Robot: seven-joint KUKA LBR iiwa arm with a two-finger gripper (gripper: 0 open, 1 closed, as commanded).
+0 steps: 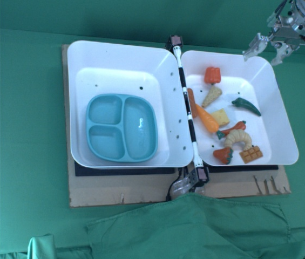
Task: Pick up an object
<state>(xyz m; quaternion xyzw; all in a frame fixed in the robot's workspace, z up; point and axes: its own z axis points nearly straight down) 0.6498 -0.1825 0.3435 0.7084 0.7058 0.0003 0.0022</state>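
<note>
The right bin [282, 117] holds several toy foods: a red pepper [212, 75], a cream cone-shaped piece [212, 96], an orange carrot [205, 118], a yellow cheese block [220, 117], a green chili [246, 106], a red chili [233, 129], a beige shrimp [238, 138], a strawberry [223, 155] and a waffle piece [251, 154]. My gripper [264, 50] hangs high above the bin's far right corner, fingers [252, 46] spread open with nothing between them.
The left bin [82, 58] holds a light blue divided plate [121, 127]. A black hinge strip [187, 109] with clamps runs between the bins. Both bins rest on a cardboard sheet [125, 193]. Crumpled green cloth [195, 228] lies at the front.
</note>
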